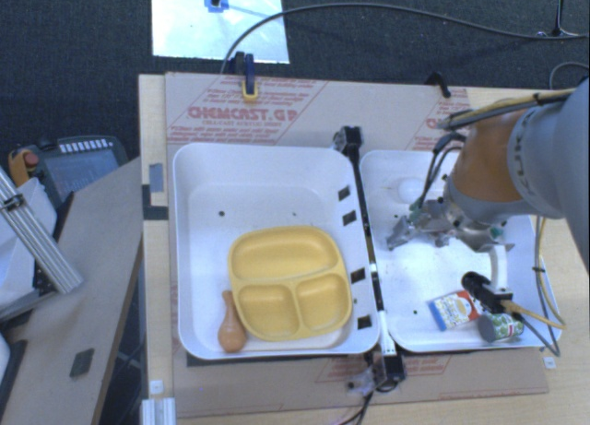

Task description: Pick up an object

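My gripper [406, 230] hangs over the middle of the right bin [406, 326], pointing left, with the grey arm and its orange band behind it. A white ball [408, 190] lies just beyond the gripper near the bin's far wall. A small red, white and blue carton [452, 309] lies at the bin's near right, and a green-grey can [499, 327] rests on its side next to it. I see nothing held in the gripper.
The left bin [198, 230] holds a yellow divided plate [289, 280] with a tan wooden spoon-like piece [230, 324] at its near left corner. A black-clipped divider [361, 230] separates the two bins.
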Motion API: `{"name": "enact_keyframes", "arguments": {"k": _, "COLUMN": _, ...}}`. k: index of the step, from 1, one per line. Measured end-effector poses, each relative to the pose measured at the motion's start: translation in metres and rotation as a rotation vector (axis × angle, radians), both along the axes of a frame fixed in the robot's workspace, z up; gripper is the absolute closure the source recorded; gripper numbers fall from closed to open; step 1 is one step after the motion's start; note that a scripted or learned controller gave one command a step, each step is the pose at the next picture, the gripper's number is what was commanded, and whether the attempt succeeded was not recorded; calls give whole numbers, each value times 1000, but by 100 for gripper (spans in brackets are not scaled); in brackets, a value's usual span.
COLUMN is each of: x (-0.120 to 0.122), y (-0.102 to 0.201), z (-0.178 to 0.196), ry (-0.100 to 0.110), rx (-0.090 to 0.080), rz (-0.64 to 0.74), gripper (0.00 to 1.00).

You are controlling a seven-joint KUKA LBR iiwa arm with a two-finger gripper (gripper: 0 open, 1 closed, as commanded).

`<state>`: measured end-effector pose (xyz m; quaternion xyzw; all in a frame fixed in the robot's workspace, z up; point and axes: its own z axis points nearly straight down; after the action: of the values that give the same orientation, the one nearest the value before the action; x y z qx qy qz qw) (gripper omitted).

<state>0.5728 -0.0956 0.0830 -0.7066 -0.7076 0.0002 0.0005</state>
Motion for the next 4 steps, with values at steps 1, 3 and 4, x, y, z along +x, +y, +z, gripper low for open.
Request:
{"name": "enact_keyframes", "arguments": {"k": 1, "x": 1, "y": 0, "z": 12, "ry": -4, "rx": -1, "rz": 0, "gripper": 100}}
{"name": "enact_keyframes", "arguments": {"k": 3, "x": -1, "y": -1, "z": 136, "ry": -8, "rx": -2, "rz": 2, "gripper": 100}}
{"name": "enact_keyframes", "arguments": {"k": 4, "x": 0, "y": -1, "z": 151, "ry": -4, "rx": -1, "rz": 2, "gripper": 100}}
